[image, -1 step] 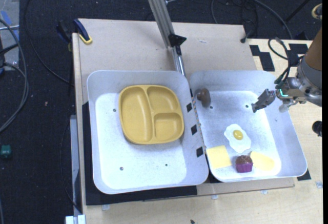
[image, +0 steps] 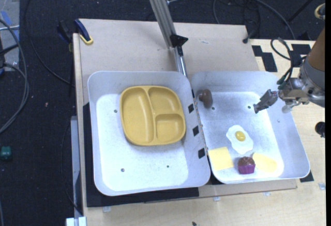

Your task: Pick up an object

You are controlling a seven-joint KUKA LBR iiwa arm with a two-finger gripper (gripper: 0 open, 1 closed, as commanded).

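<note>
The fried egg (image: 240, 137), white with a yellow yolk, lies flat in the right bin (image: 289, 132). Just below the egg sits a purple piece (image: 246, 164), with a yellow slice (image: 220, 158) to the piece's left and another yellow slice (image: 267, 163) to its right. A brown lump (image: 206, 97) rests up and left of the egg, near the bin's wall. The end effector (image: 261, 104) hangs above and right of the egg, gripping nothing; whether it is apart or together cannot be told. Left of the egg, the left bin (image: 103, 168) carries a yellow divided tray (image: 153, 115) on the desk (image: 134, 49).
</note>
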